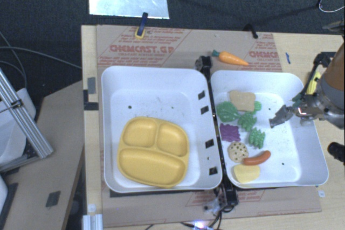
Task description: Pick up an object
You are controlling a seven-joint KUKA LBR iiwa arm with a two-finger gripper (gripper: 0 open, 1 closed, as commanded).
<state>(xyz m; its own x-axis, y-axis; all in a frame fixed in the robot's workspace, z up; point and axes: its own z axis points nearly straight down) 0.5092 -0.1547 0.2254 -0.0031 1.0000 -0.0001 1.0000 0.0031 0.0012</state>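
Two white bins side by side on the tabletop [178, 40]. In the left bin [156, 81], a yellow tray [153, 151] with three parts. In the right bin [285, 169], a heap of toy food along the left wall: tan bread [242, 100], green leafy bits [240, 116], purple grapes [230, 131], a cookie [237, 151], a red sausage [256, 158], a yellow piece [246, 173]. Gripper [281, 118] low over the right bin, just right of the green bits, touching no food. Fingers spread, with nothing between them. Orange carrot [230, 58] outside, just above the right bin.
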